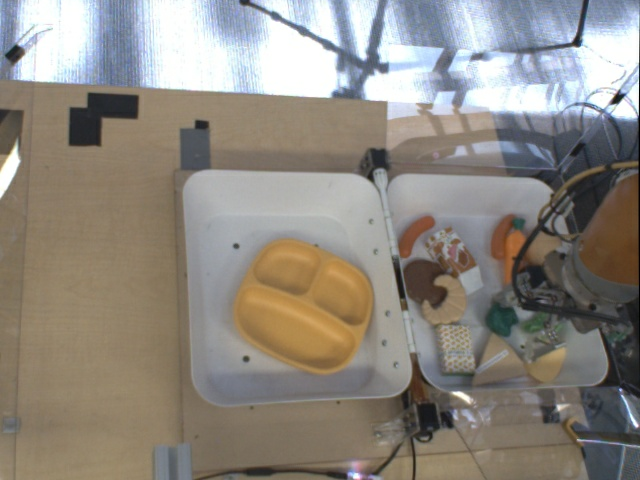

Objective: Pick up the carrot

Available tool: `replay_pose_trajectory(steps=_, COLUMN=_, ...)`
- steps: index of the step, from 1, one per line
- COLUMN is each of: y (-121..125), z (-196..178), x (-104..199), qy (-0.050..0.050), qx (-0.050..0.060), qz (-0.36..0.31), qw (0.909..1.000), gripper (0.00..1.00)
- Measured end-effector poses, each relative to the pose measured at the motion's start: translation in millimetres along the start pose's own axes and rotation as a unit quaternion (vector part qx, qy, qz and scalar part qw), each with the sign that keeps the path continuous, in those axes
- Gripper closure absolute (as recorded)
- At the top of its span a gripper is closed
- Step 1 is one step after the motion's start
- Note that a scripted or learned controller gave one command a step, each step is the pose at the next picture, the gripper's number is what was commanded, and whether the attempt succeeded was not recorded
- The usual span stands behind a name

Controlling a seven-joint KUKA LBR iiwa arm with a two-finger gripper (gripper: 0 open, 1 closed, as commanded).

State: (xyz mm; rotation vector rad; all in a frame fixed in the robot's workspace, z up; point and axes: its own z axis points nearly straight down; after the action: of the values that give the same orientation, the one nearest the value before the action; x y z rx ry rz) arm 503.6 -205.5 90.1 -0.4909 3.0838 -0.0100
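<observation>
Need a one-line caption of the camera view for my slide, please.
Arm's gripper hovers over the right bin of toy food near the carrot; a yellow divided plate sits in the left bin.

- Yellow divided plate (303, 304) in the left bin (205, 298), well left of the gripper.
- Sausage (416, 234), croissant (445, 301), green toy (501, 318) nearer.

Carrot (511, 245) partly behind arm (605, 253).
</observation>
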Motion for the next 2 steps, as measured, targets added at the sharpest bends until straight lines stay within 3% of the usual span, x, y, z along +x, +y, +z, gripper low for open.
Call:
replay_pose_trajectory(steps=1, y=-21, z=2, x=-70, qy=0.002, qx=-0.002, qz=0.071, qw=0.9975, gripper=0.00)
replay_pose_trajectory(steps=2, y=-22, z=-12, x=-74, qy=-0.004, qx=0.001, qz=0.070, qw=0.9975, gripper=1.00)
